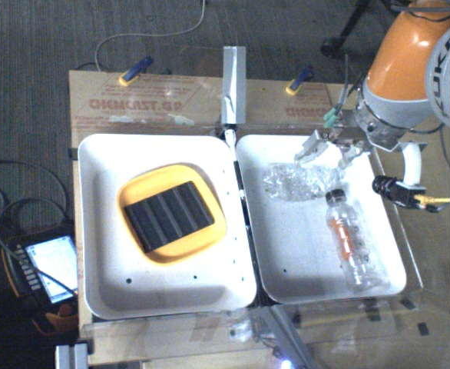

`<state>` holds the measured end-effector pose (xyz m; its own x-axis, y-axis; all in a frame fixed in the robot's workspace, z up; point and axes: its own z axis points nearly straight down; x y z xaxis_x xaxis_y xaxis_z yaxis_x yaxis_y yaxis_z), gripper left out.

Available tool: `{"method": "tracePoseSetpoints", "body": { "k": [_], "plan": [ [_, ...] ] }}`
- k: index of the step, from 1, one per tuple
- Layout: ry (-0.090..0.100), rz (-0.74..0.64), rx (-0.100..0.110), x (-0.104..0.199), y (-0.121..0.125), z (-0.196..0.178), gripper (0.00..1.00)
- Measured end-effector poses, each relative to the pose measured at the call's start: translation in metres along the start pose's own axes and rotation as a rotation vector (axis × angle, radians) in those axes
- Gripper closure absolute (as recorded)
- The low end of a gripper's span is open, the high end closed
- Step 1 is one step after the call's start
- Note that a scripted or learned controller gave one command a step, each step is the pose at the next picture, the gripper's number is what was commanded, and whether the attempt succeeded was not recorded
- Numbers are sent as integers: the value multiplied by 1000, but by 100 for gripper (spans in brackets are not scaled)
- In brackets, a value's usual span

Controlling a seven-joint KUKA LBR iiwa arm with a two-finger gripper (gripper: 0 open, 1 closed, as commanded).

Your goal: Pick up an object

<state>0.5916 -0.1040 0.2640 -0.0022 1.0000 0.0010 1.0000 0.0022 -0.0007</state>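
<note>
Resting on the worktop (87, 98), a flat brown board with faded red lettering, are two shallow white bins with rounded corners and smooth, slightly glossy walls. A metal bar (233, 87) stands between them at 12 o'clock, and two blue-and-yellow clamps (135, 70) grip the board's far edge.

At 9 o'clock, the left bin (102, 283) holds a yellow tray (171, 213), a rounded rectangle with a thick soft-looking rim and a black ribbed insert, lying tilted near the bin's middle.

At 3 o'clock, the right bin (286, 275) holds two clear things. A crumpled plastic wrapper (296, 181), wrinkled and shiny, lies toward the bin's 12 o'clock side. A clear plastic bottle (349, 241) with a dark cap and an orange-red label lies on its side, running from the bin's middle toward 5 o'clock, its cap just beside the wrapper; its far end fades into the white floor and is hard to trace.

The arm (409, 60), grey with a bulbous orange band, is cut off at the upper right. Its end effector (329, 151) hovers at the wrapper's 1 o'clock edge, pale fingers (311, 147) spread fairly wide with nothing seen between them; whether they touch the wrapper is unclear.
</note>
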Motion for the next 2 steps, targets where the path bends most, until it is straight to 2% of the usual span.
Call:
{"method": "tracePoseSetpoints", "body": {
  "k": [1,2],
  "plan": [
    [-2,-37,2,-82,2,90,0],
    [0,-158,-2,-104,-19,170,0]
  ]
}}
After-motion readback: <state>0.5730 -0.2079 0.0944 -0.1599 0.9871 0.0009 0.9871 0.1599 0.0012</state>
